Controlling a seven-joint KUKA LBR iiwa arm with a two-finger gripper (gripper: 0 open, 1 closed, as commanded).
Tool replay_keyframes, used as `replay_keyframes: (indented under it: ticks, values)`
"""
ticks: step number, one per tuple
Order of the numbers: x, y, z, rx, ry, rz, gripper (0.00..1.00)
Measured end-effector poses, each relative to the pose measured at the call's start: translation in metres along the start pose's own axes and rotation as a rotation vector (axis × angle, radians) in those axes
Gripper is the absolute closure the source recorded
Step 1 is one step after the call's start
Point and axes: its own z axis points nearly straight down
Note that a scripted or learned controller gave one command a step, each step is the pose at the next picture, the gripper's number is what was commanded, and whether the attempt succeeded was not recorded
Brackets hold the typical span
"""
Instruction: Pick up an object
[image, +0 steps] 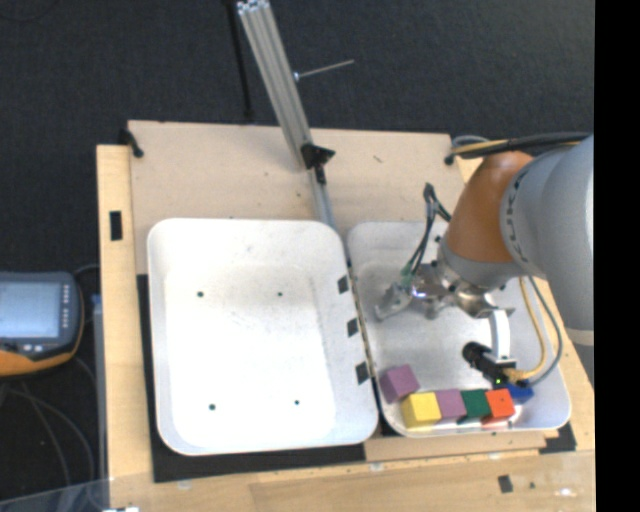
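Below, coloured blocks (452, 404) line the right bin (372, 250); tool (432, 292) state unclear.

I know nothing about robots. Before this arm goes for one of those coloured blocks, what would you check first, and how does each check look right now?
1. Blocks within the right bin: ok. The purple block, yellow block, a second purple block, green block and orange block all lie near its front edge.
2. A block standing apart from the others: ok, the first purple block sits a little clear of the row.
3. End effector above a block: not ok, it hangs over the bin's middle, behind the blocks.
4. Fingers open: cannot tell, the wrist hides them.
5. Already holding something: cannot tell.
6. Cables clear of blocks: not ok, they hang beside the orange block.
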Motion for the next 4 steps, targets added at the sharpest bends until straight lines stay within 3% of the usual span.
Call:
replay_keyframes:
  ticks: [1,2,3,4]
  values:
    - [-0.002,0.001,-0.012,-0.003,0.001,0.005,1.0]
    - [0.018,-0.029,-0.068,-0.002,0.002,0.001,1.0]
    - [0.082,-0.042,-0.102,-0.002,0.004,-0.004,1.0]
    - [0.185,-0.04,-0.157,-0.002,0.006,-0.006,1.0]
